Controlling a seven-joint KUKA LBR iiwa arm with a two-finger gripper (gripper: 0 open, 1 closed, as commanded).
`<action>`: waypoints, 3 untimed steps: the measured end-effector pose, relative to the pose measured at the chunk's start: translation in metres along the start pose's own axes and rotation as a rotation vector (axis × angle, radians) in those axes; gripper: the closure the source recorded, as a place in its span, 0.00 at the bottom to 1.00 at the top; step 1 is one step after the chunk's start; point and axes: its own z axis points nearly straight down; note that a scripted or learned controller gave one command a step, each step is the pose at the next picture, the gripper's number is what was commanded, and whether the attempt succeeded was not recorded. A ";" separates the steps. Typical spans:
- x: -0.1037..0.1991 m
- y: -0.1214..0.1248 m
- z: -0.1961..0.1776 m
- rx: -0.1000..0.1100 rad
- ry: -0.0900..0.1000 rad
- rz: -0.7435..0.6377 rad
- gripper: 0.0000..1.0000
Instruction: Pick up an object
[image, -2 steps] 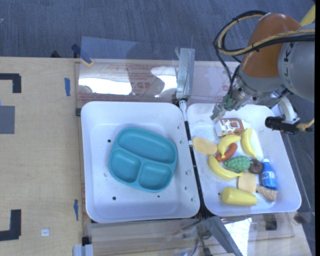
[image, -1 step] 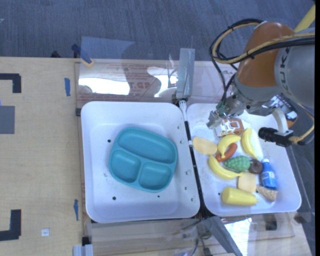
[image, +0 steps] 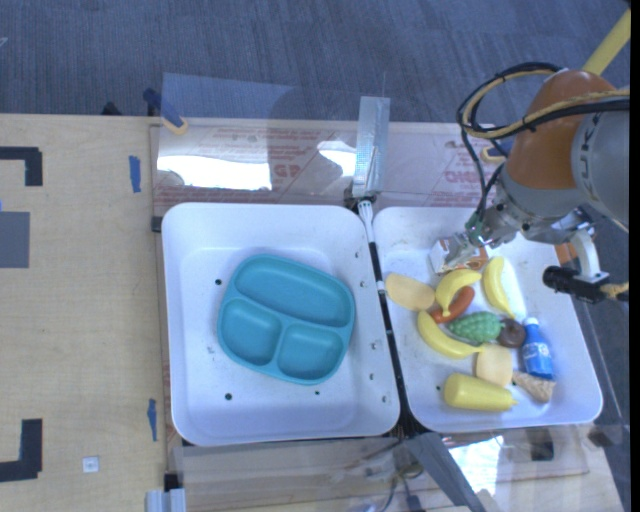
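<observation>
Two bins, end effector (image: 468, 246) grip state unclear, crowded by bananas (image: 455, 290), blue tray (image: 285, 318) left.

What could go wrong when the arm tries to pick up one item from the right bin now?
1. The toy foods in the right bin lie packed and touching, so the gripper may catch two at once or push a neighbour aside.
2. The gripper hangs near the bin's far rim, above the orange banana; a curved, smooth piece may slip out.

Blue-grey carpet floor (image: 300, 45) beyond the light wooden bench (image: 75, 300); black tape marks (image: 28, 165) and blue tape strips (image: 134, 173) on the bench's left part; glare on clear sheeting (image: 240, 165) at its far edge.
</observation>
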 end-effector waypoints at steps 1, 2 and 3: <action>-0.026 -0.106 0.045 -0.007 -0.008 -0.053 1.00; 0.026 -0.072 -0.057 -0.013 -0.002 0.122 1.00; 0.041 -0.085 0.044 -0.012 -0.003 -0.074 1.00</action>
